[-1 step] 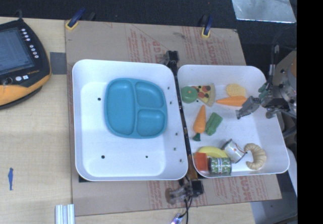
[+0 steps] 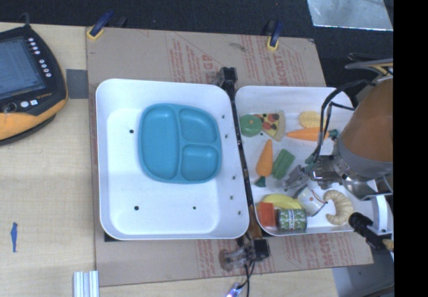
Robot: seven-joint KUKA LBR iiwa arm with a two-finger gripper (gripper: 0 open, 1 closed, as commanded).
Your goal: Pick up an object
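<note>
Right bin [image 2: 251, 98] is crowded with toy food: two carrots [image 2: 265, 157], a green piece [image 2: 283, 162], pizza slice [image 2: 271, 124], banana [image 2: 283, 201], a can [image 2: 291, 220], a croissant [image 2: 339, 206]. The pincer [image 2: 302, 178] hangs low beside the green piece; spread or pressed together, I cannot tell. Blue divided plate [image 2: 179, 143] sits in the left bin [image 2: 117, 155].

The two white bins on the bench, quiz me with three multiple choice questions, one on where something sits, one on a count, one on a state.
1. The light blue divided plastic plate lies in:
A. left bin
B. right bin
C. the cardboard

2. Orange toy carrots in the right white bin:
A. one
B. two
C. four

3. The green-labelled can is:
A. upright
B. on its side
C. in the hand

Answers: 1 A, it rests on the left white bin floor. 2 B, one beside the green piece, one near the far wall. 3 B, its label faces up.
</note>
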